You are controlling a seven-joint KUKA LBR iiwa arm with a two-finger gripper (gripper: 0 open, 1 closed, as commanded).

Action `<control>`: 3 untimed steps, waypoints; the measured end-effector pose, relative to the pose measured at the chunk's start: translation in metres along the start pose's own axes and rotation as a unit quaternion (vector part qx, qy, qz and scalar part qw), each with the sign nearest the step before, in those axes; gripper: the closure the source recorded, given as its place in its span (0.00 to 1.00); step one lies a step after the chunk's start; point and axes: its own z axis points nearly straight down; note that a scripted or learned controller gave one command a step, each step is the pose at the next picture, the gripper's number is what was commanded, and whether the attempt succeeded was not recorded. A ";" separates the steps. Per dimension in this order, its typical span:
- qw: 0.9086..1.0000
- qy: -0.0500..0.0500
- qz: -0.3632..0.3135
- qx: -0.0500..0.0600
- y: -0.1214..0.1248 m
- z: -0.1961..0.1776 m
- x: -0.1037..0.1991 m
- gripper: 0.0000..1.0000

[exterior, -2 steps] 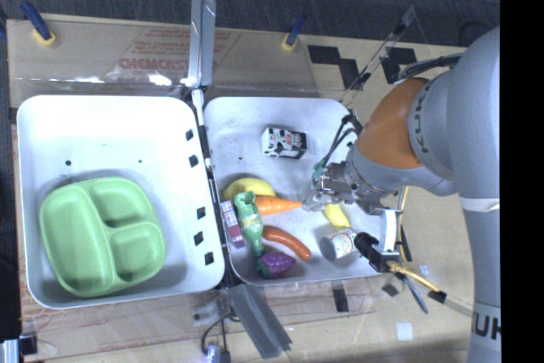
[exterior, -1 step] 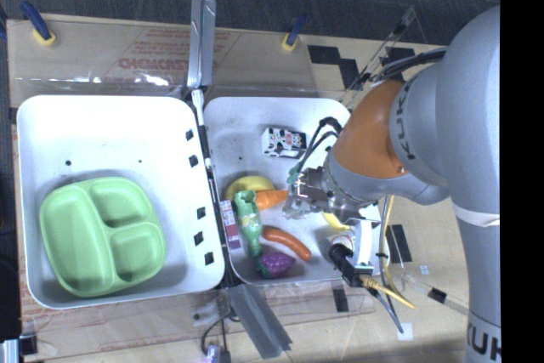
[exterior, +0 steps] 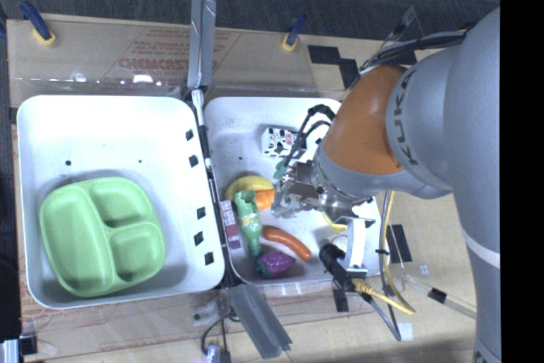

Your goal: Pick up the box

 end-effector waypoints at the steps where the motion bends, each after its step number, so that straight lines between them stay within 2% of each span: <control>1: 0.997 0.000 0.078 0.001 0.027 0.001 0.073 1.00; 2: 0.995 0.000 0.103 0.001 0.021 0.001 0.154 1.00; 3: 0.994 0.003 0.106 -0.003 -0.002 0.082 0.225 1.00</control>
